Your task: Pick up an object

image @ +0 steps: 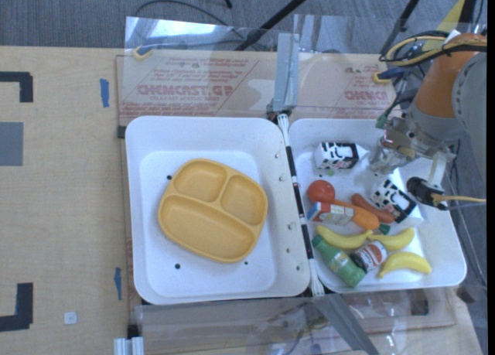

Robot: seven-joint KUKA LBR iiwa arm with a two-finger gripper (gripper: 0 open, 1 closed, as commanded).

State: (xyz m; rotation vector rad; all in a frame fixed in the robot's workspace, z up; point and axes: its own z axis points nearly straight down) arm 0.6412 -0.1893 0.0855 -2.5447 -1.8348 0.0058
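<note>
Clutter is the trouble here. The gripper (410,165) hangs over the far part of the right bin (452,237), its two pale fingers (384,158) standing apart with nothing between them, so no object is held yet. Just below the fingers, on the near side, lies a black-and-white cow-patterned block (389,194); it looks the likeliest target, though I cannot tell whether either finger touches it. A second cow-patterned box (336,156) sits off to the side of the fingers, toward the bin divider. Past the block, further from the fingers, an orange carrot (371,210) lies against it, with a red ball (321,190), two bananas (344,237), a green bottle (339,262) and a small red-and-white jar (372,254) packed closely beyond.

My judgement of the risks: the block lies tilted, so closing fingers may catch a corner and squeeze it out sideways. The carrot touching it may block one finger from getting down beside the block, or be dragged along. A descent slightly off would land a fingertip on top of the block and only press it into the bin floor. The yellow tray (213,208) in the left bin (147,191) is well apart from the fingers and out of play.
</note>
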